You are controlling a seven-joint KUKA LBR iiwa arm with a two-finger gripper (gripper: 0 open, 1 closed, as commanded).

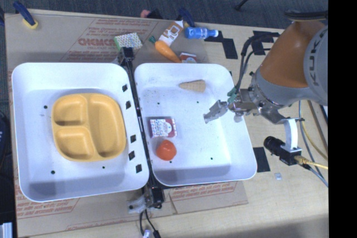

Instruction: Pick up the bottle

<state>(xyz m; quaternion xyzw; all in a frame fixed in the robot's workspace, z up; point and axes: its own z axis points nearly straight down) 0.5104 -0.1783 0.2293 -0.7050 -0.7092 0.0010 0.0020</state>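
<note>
the bottle (199,33) lies on the bench (262,187) beyond the right bin's (242,161) far rim, outside it. the hand (215,112) hangs inside that bin, released and holding nothing (a plain descent here likely grabs air).

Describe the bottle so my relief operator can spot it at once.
Start at the right bin and look past its far rim onto the cardboard behind it. The bottle lies there on its side, right of a carrot. It is the sole blue item there.
</note>
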